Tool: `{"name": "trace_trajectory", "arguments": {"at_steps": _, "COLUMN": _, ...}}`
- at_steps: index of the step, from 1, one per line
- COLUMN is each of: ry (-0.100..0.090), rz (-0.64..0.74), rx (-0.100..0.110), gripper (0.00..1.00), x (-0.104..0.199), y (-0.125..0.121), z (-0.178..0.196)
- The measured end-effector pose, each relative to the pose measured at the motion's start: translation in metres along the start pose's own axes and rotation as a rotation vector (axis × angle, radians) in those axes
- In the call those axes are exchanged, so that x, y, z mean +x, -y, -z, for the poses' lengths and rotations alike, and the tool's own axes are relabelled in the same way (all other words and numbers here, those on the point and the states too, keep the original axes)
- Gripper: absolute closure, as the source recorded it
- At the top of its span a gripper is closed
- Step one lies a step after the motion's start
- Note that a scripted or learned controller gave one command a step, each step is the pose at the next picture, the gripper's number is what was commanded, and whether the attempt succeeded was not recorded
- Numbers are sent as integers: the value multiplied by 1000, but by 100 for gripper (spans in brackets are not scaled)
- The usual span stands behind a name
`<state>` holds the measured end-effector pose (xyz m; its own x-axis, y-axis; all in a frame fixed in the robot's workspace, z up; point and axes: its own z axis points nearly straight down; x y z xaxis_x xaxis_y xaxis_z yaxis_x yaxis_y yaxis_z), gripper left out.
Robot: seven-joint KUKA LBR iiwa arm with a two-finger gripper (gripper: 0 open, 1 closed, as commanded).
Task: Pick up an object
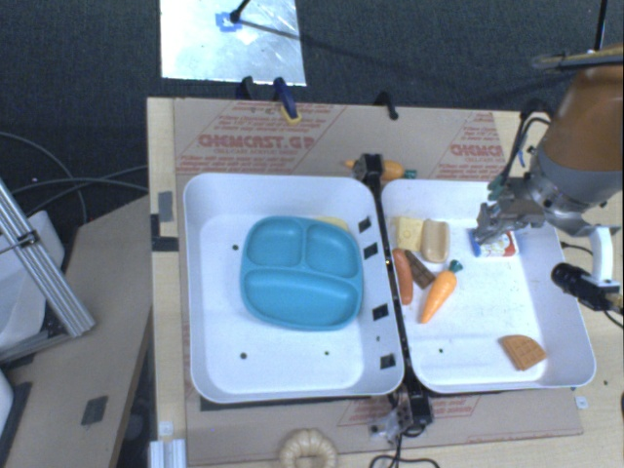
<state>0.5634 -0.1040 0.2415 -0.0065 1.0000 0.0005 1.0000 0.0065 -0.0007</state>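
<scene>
Carton (499,246), small and red-white-blue, lies in the right bin (556,359) directly under the gripper (492,224), barely toward its five o'clock; whether it is gripped or merely overhung, I cannot tell.

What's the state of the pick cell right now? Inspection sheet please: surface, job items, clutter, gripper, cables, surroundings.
Surface: bench with left bin and right bin side by side.
Job's things: carrot, second carrot, beige blocks, biscuit, red-white-blue packet, all in right bin; blue divided plate in left bin.
Clutter: ring-shaped item by front edge.
Grippers: gripper low over the packet; grasp unclear.
Cables: black cables at left.
Surroundings: dark carpet, foil sheet.
</scene>
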Motion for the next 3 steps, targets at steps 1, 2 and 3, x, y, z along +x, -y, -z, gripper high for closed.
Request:
{"name": "trace_trajectory", "arguments": {"at_steps": 1, "ry": 0, "rz": 0, "rx": 0, "gripper": 100, "x": 35, "y": 35, "z": -19}}
{"name": "trace_trajectory", "arguments": {"at_steps": 2, "ry": -1, "rz": 1, "rx": 2, "gripper": 100, "x": 75, "y": 79, "z": -11}}
{"name": "trace_trajectory", "arguments": {"at_steps": 3, "ry": 0, "rz": -5, "rx": -2, "gripper": 100, "x": 71, "y": 74, "z": -8}}
